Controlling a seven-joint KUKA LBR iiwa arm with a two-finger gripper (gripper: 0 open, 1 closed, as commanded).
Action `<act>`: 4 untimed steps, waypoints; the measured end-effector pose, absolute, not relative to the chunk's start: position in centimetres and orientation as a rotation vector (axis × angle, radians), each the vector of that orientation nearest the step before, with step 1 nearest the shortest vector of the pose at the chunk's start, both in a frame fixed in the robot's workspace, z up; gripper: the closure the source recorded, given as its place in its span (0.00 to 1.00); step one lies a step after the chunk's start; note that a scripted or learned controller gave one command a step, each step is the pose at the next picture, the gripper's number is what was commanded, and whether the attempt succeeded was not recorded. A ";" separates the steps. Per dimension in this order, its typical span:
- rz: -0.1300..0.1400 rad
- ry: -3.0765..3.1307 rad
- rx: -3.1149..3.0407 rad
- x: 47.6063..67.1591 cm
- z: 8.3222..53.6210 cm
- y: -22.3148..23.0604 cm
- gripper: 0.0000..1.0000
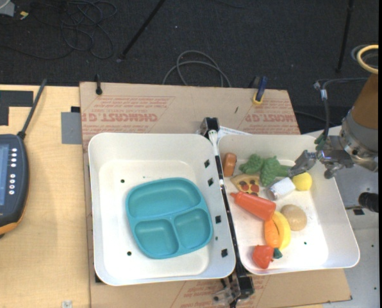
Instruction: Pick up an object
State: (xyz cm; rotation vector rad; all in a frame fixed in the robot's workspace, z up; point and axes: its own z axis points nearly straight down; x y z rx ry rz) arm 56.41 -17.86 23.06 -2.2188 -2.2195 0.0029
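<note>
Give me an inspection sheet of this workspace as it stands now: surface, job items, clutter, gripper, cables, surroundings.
Surface: cardboard sheet on a wooden bench, bearing two white bins side by side.
Job's things: right bin holds toy food in a loose cluster: carrot, banana, green leafy piece, lemon, potato, small red piece, pizza slice, a white block.
Clutter: left bin holds a teal divided tray.
Gripper: gripper is over the right bin's far right part, by the lemon; finger state unclear.
Cables: black cables loop on the dark floor behind the bench.
Surroundings: teach pendant at the left edge.
</note>
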 end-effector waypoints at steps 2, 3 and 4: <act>-0.013 -2.238 -2.238 48.1 9.3 -9.7 0.00; -0.015 -2.234 -2.250 48.4 10.5 -10.2 1.00; -0.010 -2.233 -2.215 53.7 19.2 -4.0 1.00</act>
